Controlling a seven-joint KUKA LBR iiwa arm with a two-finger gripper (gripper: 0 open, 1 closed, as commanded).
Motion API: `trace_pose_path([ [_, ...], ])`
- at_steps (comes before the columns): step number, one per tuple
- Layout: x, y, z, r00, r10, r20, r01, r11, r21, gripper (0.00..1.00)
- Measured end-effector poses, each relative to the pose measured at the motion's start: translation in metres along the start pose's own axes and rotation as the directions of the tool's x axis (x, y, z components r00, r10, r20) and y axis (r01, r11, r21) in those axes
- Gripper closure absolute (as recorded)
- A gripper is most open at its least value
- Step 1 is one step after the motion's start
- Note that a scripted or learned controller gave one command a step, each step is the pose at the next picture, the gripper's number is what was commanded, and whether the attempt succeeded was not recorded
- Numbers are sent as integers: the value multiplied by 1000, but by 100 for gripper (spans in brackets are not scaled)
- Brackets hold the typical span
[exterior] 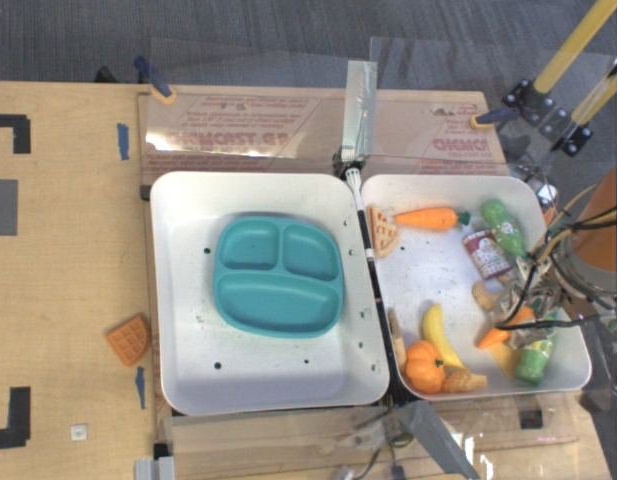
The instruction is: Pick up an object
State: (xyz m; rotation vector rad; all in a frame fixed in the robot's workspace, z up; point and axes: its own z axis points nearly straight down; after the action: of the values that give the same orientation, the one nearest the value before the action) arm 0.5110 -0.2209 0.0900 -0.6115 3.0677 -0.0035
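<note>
Two white bins sit side by side on the table (58, 268). The left bin (178, 368) carries a teal tray (279, 275) with three compartments, lying flat near its middle. The right bin (428, 193) holds the toy food: a carrot (425, 218) along the far side, a waffle (383, 230) just left of it against the divider, a green bottle (500, 223) and a red-labelled can (486, 253) toward the right wall. Nearer the front lie a banana (440, 333) and a pumpkin (424, 365), touching each other, with a small tan piece (464, 379) beside the pumpkin. A second waffle (128, 339) lies on the table, left of the left bin. The arm (598, 258) comes in at the right edge, and its end effector (528, 318) hangs over the right side of the right bin amid a tangle of black cables (I cannot tell how the end effector is set). A small orange piece (493, 337) and a green object (533, 361) lie just beneath it.
</note>
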Motion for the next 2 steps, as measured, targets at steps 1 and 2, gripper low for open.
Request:
trace_pose_path([
  [1,-8,66,-101,986,165,1,-165,986,3,100],
  [2,-18,96,-4,1000,-24,-7,24,1000,-4,100],
])
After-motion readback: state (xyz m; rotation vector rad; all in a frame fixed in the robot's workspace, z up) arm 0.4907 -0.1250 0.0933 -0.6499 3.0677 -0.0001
